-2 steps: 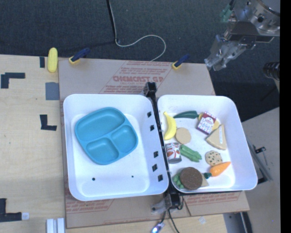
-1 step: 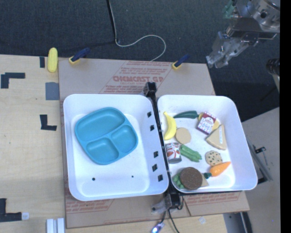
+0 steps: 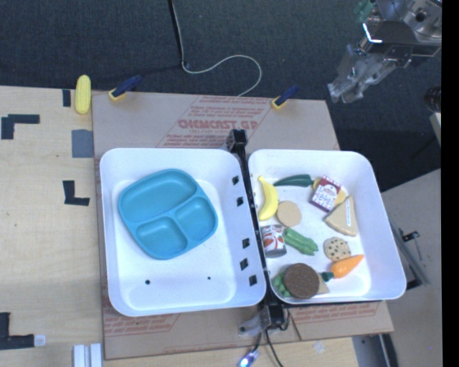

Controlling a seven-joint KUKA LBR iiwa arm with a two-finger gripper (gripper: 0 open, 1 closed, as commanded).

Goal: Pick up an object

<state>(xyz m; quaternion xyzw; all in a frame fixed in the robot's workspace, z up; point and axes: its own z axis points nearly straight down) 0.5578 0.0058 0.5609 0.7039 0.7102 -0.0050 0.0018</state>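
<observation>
bench (image 3: 43,215): wood, cardboard (image 3: 215,122) beneath two bins | floor (image 3: 86,36): dark | hand (image 3: 351,82): raised, state unclear

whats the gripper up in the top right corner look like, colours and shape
The gripper is a pale grey, partly see-through looking piece that tapers downward from a boxy body. Above it sits a dark block with a bright white edge, and behind that a rounded metallic silver-grey wrist section. A small touch of green shows near the top. The image is too blurred to make out markings or cables on it.
</observation>
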